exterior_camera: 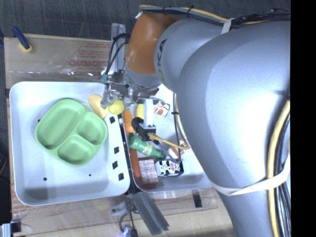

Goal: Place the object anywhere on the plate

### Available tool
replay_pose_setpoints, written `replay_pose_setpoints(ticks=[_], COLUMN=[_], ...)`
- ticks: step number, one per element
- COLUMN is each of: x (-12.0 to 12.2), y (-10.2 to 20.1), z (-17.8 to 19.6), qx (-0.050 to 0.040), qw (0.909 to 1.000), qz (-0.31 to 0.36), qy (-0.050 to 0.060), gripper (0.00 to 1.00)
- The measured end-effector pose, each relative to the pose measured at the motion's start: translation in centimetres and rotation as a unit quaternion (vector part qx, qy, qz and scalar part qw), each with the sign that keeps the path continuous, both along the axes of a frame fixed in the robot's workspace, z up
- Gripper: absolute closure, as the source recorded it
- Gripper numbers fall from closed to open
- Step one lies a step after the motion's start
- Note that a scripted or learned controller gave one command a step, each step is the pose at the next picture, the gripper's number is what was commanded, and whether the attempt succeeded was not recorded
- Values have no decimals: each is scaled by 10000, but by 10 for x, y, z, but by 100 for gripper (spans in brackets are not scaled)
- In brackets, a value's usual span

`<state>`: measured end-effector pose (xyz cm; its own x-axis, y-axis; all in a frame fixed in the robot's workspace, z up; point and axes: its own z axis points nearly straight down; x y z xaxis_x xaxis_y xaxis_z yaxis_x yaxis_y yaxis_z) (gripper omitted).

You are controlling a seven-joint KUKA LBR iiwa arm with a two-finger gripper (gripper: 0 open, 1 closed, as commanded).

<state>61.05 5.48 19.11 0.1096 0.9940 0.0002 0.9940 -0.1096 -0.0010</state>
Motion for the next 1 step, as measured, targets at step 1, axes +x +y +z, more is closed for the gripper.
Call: replay_pose_setpoints(ticks=[1], x=[0], y=[-1], z=[0], qx=[-2], qw=[10000], qz=[-3], qy=[0], gripper=[0])
